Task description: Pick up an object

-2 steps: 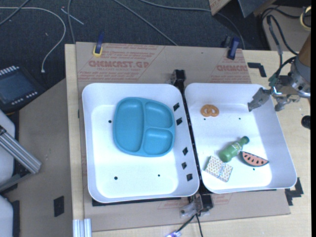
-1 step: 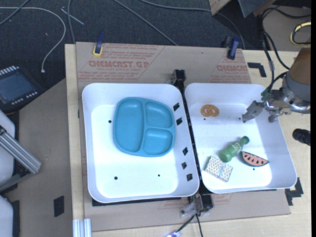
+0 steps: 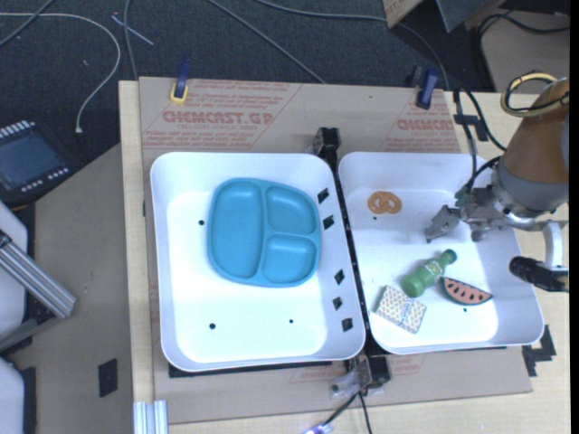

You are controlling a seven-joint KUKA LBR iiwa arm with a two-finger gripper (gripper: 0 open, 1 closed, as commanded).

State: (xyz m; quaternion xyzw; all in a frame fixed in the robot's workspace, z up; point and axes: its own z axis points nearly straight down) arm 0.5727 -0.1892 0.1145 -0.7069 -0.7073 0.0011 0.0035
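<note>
The objects we see lie in the right bin (image 3: 516, 333): a pretzel (image 3: 384, 203) near its far left corner, a green bottle (image 3: 425, 275) on its side near the middle, a watermelon slice (image 3: 465, 291) just right of the bottle, and a patterned packet (image 3: 401, 308) by the near left edge, close to the bottle's base. The tool (image 3: 452, 221) hangs over the right bin's far half, between the pretzel and the right edge, apart from all four things. We see nothing between its fingers, and we cannot tell whether they are spread or pressed together. In the left bin (image 3: 181, 324) a blue divided plate (image 3: 264, 231) rests toward the far side. Both bins sit side by side on the table (image 3: 136, 242).
</note>
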